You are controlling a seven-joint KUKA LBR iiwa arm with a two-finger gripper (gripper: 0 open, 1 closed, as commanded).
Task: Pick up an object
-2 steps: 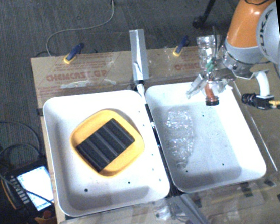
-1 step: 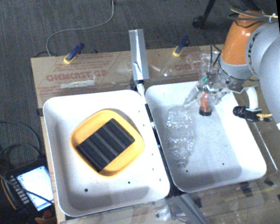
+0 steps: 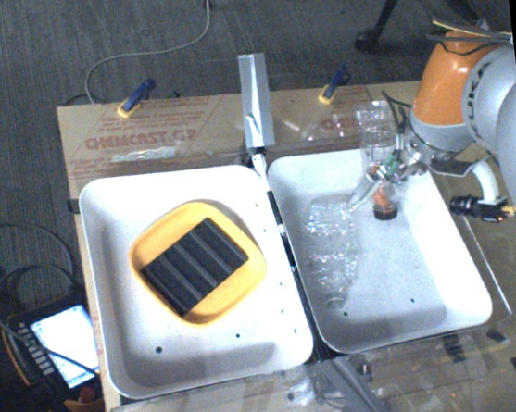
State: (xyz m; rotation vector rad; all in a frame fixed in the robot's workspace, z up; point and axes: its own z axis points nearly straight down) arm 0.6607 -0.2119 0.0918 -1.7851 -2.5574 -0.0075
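My end effector (image 3: 386,196) hangs over the right white bin's (image 3: 457,306) far corner; grip state unclear | crumpled clear plastic bottle (image 3: 333,247) lies mid-bin, apart | likely light, slick, yielding | I'd take it across its narrower body.

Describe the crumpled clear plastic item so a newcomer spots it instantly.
Start at the right-hand white bin. Near its left wall lies the crumpled clear plastic bottle, stretched from the bin's middle toward its front. It is see-through and glittery, unlike the solid yellow-and-black pad in the left bin.
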